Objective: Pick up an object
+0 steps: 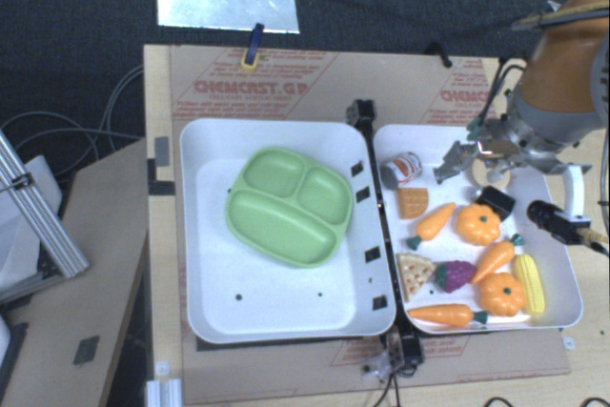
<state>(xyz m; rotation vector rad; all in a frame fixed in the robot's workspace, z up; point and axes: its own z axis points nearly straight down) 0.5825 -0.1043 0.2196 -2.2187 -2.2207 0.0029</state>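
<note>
Claw (464, 157) is being hovered over the right bin (572, 300), at approx 11-12 o'clock of the toy pile; nothing is seen between its tips. Whether it is wide or narrow cannot be told, the view is too small.

Candidates are lying in the right bin: can (403, 168) at 10 o'clock, cracker (413, 202) just below it, small carrot (435, 222), pumpkin (477, 224) near centre, pizza slice (416, 274) and grapes (456, 274) at 7 o'clock, long carrot (446, 314) at 6, corn (529, 283) at 4.

Judged: all plastic play food, so light, stiff, smooth, prob slippery, not fragile. Can is sitting closest to the claw and apart from the rest, so it's being rated as the easiest pick: to be taken across its round sides, mid-height. Pumpkin is rounded and likely to squirt out. Carrots are to be pinched across the thick end.

Left bin (200, 300) is carrying a green divided plate (289, 206).
</note>
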